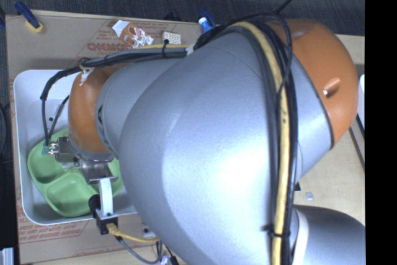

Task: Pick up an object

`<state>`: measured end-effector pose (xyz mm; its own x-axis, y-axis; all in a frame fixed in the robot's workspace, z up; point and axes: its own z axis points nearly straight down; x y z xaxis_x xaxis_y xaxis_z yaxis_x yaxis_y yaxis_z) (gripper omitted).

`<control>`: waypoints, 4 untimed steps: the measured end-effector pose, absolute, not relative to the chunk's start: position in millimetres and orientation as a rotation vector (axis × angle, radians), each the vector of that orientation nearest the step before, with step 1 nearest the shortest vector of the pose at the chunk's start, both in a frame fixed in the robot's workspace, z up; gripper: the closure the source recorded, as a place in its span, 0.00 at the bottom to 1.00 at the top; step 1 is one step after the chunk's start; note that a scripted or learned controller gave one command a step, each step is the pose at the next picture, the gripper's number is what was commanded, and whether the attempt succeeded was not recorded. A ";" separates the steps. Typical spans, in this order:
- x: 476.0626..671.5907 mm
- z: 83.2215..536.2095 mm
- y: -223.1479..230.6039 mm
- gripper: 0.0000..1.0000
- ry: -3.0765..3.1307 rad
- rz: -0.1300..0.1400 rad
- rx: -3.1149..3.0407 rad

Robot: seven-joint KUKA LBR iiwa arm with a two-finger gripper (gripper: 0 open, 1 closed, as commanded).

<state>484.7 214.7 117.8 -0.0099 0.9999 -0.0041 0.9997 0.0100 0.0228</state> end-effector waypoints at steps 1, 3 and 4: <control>483.1 116.5 214.4 0.00 2.222 0.013 2.196; 483.3 126.3 215.1 0.00 2.226 0.011 2.194; 476.8 92.9 218.0 0.00 2.225 0.002 2.217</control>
